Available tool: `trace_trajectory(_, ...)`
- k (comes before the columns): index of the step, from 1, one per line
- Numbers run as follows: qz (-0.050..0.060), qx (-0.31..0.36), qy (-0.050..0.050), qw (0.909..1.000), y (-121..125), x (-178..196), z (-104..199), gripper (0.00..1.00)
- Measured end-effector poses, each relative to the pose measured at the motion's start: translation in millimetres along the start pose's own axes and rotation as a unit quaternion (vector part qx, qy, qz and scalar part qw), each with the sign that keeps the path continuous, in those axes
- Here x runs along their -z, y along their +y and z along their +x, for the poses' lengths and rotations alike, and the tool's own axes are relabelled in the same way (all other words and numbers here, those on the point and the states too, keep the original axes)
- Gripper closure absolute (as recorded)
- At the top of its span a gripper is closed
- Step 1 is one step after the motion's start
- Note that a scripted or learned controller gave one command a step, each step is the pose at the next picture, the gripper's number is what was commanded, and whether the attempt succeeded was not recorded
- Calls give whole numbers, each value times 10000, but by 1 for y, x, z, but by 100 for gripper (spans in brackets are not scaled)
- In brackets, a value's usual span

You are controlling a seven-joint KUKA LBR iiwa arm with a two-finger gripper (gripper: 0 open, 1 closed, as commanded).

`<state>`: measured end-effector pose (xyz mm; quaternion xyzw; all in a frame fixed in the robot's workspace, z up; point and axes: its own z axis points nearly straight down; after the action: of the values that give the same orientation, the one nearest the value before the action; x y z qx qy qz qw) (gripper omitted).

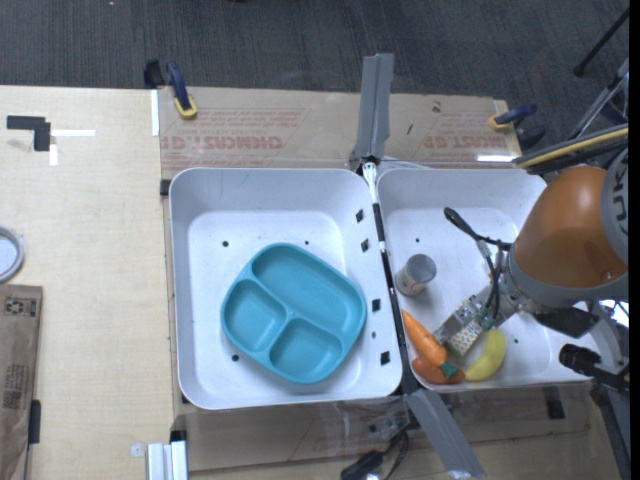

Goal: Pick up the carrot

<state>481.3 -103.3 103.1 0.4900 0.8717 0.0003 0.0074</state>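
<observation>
The carrot point(424, 339) is orange and lies slantwise at the front left of the right bin point(455, 200), close to the divider. My gripper point(464, 325) hangs low over the bin just to the right of the carrot's thick end, between it and a yellow banana point(487, 357). The arm's orange band point(565, 233) and grey wrist reach in from the right and cover the bin's right part. Nothing shows held in the gripper.
A small grey cup point(416, 273) stands behind the carrot. Another orange-red item point(437, 372) lies at the bin's front wall beside the carrot's tip. A blue divided plate point(292, 313) sits in the left bin point(200, 268). A black cable point(470, 230) trails across the right bin.
</observation>
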Motion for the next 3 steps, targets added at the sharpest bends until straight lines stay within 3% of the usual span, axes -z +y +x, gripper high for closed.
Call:
trace_trajectory(1, 2, 3, 1, 10000, 0, 0, 0, 0)
trace_trajectory(2, 22, 1584, 56, 9874, -4, -11, 0, 0)
trace_trajectory(3, 36, 163, 61, 9998, 11, -12, 3, 0)
